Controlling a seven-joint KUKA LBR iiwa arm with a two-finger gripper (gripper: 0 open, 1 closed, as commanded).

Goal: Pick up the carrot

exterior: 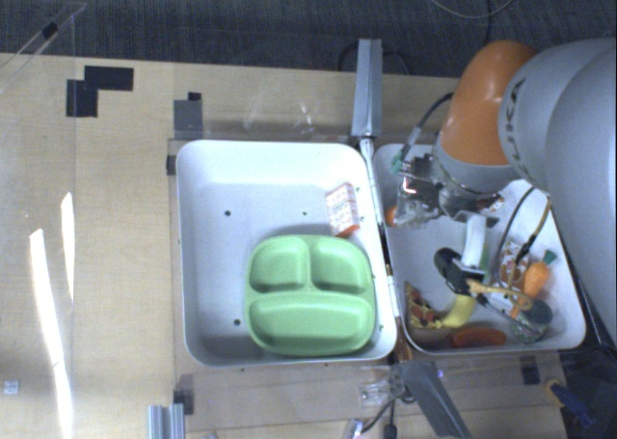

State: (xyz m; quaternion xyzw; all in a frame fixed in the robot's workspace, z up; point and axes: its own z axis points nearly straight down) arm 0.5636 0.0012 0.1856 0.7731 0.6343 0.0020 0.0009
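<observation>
While the arm (540, 119) hangs over the right bin (576, 326), its gripper (416, 198) sits by the bin's left wall, state unclear; the small orange carrot (535, 278) lies among glossy toys at the bin's right side; a smooth green divided plate (311, 294) fills the left bin (207, 234), beside a small packet (341, 207), print unreadable.

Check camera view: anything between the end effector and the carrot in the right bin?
Yes. In the camera view, an upright white bottle-like item stands between the end effector and the small orange carrot, beside a thin dark cable.

Bench (116, 263) w/ two white bins (207, 234)
</observation>
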